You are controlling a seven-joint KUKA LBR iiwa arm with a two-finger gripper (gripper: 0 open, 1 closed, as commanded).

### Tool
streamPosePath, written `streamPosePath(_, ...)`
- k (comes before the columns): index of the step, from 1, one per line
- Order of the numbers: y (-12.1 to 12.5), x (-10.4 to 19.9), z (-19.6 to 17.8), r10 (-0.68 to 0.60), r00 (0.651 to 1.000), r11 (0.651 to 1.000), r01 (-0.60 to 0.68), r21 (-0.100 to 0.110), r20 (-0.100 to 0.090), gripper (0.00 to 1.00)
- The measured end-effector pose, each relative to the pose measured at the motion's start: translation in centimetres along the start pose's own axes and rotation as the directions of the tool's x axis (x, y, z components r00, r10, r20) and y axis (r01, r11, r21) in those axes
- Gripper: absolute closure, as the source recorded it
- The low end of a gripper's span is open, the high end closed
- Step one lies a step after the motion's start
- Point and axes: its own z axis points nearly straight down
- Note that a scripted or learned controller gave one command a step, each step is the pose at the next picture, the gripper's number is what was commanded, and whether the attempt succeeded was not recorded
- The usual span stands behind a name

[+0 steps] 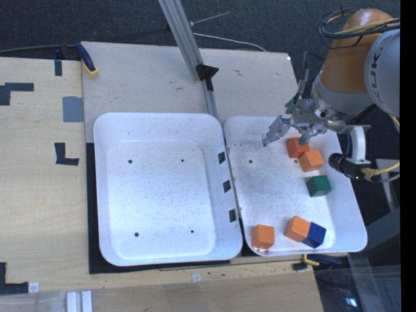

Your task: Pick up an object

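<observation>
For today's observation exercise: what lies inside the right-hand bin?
Six blocks in the right-hand bin: four orange, one green, one blue. The end effector partly covers the farthest orange one.

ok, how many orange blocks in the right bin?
4. Two touch near the bin's top right, one partly under the gripper, one just below it. Two sit along the front: one front left, one against the blue block. The gripper may hide more.

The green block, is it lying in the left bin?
No, the green block lies in the right bin, near its right wall, below two orange blocks.
</observation>
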Motion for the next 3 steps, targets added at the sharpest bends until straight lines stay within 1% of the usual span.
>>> streamPosePath(1,6.3,-5.1,-0.5,0.003,1.0,1.0,-0.003,-0.006,0.002,0.0)
streamPosePath(2,4.9,-9.9,10.2,0.005,1.0,1.0,-0.005,0.007,0.001,0.0)
streamPosePath(3,5.3,-8.9,14.2,0.001,1.0,1.0,-0.001,-0.002,0.003,0.0)
